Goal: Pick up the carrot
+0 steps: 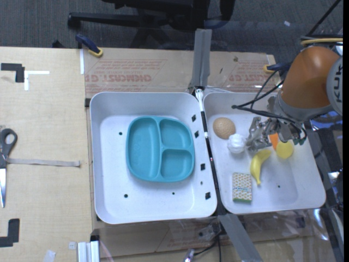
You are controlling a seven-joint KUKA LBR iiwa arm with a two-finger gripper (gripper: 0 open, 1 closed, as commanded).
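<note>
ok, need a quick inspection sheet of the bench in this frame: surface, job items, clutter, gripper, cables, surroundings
Surface: two white bins, left bin, right bin, on cardboard.
Job's things: carrot, an orange bit in the right bin, mostly hidden behind the gripper.
Clutter: teal divided plate in left bin; egg, white ball, banana, lemon, sponge in right bin.
Gripper: gripper low over the right bin, beside the carrot.
Cables: black cables near the wrist.
Surroundings: scissors, office chair base.
</note>
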